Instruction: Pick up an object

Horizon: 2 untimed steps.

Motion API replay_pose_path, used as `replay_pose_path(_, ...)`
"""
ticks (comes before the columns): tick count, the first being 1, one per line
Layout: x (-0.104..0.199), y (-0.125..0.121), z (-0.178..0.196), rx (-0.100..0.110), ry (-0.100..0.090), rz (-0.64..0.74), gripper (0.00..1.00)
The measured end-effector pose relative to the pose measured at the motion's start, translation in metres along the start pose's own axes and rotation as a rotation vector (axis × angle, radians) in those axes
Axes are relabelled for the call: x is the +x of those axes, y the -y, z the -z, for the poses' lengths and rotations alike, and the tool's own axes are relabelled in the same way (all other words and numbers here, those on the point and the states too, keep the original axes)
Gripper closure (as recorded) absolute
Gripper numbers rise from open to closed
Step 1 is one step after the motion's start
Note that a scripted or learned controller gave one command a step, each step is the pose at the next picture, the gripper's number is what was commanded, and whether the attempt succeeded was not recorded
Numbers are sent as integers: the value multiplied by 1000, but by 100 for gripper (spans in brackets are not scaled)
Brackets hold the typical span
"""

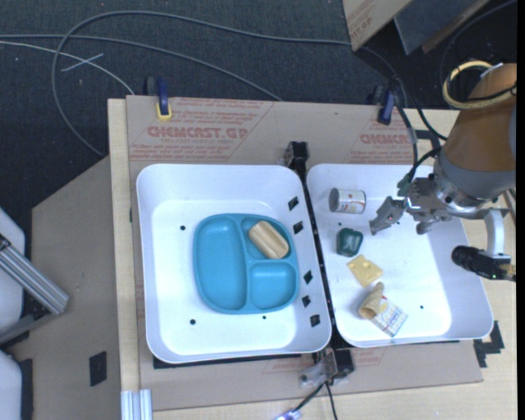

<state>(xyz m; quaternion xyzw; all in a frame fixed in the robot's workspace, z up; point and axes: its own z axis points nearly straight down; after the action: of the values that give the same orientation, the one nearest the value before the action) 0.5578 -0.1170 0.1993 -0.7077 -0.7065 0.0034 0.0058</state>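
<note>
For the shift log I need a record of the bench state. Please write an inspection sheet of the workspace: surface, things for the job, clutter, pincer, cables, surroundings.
Surface: wooden bench bearing left white bin and right white bin, side by side.
Job's things: right bin holds a small metal can lying on its side, dark green piece, yellow wedge, tan piece on a wrapper.
Clutter: left bin holds a blue divided plate with a bread roll in its upper right compartment.
Pincer: pincer over the right bin, fingers spread, holding nothing.
Cables: grey cables on the floor; black cable near the arm.
Surroundings: dark carpet, cardboard box.
</note>
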Motion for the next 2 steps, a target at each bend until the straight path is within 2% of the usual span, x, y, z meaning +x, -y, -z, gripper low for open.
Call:
replay_pose_path(1,0,-3,6,-12,2,2,0)
replay_pose_path(2,3,5,-55,-5,1,2,0)
